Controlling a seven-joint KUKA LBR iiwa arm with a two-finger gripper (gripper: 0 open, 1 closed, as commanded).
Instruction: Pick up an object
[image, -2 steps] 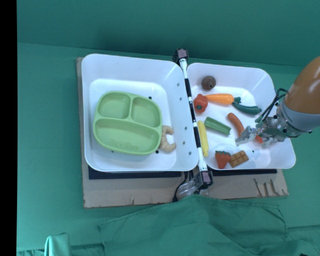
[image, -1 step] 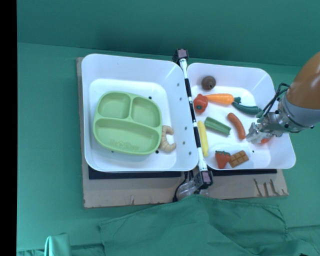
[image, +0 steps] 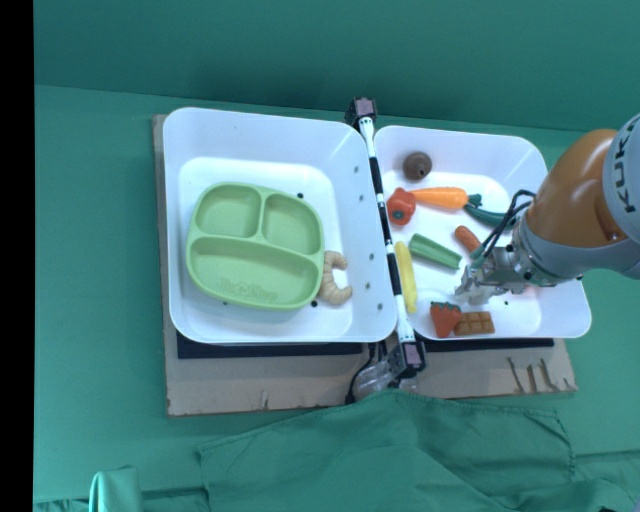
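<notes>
two shallow white bins side by side on worktop (image: 110, 240): left bin (image: 200, 135), right bin (image: 520, 160), split by a checked divider bar (image: 385, 215). left bin holds green sectioned plate (image: 257, 245) w/ croissant (image: 335, 280) touching its right edge, prob. parked there as clutter, away from the reach side. right bin carries the pick candidates, loosely scattered w/ gaps so each can be taken singly: brown round piece (image: 418, 163) near top, carrot (image: 440, 197) just beside red pepper (image: 401, 205), dark green piece (image: 484, 211) right of carrot, small orange piece (image: 467, 238), green stalk (image: 434, 250), yellow corn (image: 405, 276) lying along divider, strawberry (image: 446, 318) touching brown waffle-like block (image: 474, 323) at bottom edge. arm enters from right, wrist tilted down into right bin. end effector (image: 478, 285) low over bare bin floor, btw green stalk and strawberry, above the block. finger state: cannot tell, too small + cabling in the way. nothing seen btw fingers, so no grasp claimed. judged step: descent/approach, pick not yet done. likely target strawberry or block, nearest. risk: the two touch, may nudge one while closing on the other.
</notes>
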